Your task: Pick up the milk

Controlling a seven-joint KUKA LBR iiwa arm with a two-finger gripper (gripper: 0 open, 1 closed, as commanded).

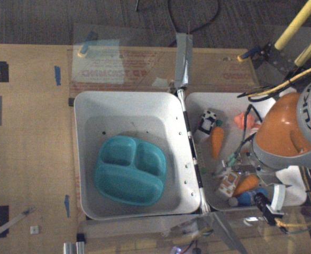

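Note:
The milk [208,121] is a small black-and-white cow-patterned carton. It stands at the back left of the right bin [198,102], next to the divider. My gripper [237,165] hangs below the orange wrist band [280,131] over the front middle of that bin. It is well in front and to the right of the milk, with an orange carrot [217,141] lying between them. Directly beneath the gripper sits a small white-and-orange box [228,183]. The arm's body hides much of the bin's right side.
The left bin [87,157] holds a teal divided plate [130,169]. In the right bin there are also a pink item [243,120], a second orange piece [247,184] and a blue object [247,198] near the front wall. Yellow cables [298,20] run at the top right.

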